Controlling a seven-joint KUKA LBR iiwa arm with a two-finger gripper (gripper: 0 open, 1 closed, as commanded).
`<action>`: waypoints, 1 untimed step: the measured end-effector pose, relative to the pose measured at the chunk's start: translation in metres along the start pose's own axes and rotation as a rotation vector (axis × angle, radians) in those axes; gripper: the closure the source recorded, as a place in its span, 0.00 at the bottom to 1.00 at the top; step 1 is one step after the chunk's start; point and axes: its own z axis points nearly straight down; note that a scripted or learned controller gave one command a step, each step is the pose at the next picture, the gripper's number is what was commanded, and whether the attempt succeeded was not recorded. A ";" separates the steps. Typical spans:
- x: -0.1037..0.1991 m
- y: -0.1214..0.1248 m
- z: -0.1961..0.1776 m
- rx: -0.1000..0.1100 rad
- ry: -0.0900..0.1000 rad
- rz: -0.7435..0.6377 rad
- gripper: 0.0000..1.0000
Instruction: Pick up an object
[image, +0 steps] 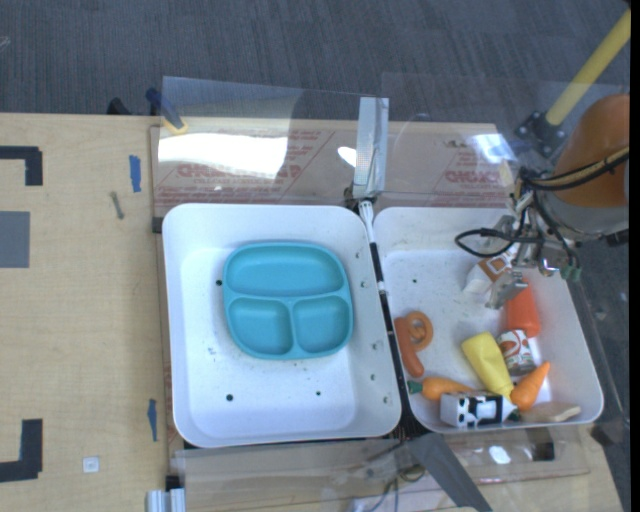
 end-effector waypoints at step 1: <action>0.062 -0.024 0.014 -0.006 0.002 0.055 0.00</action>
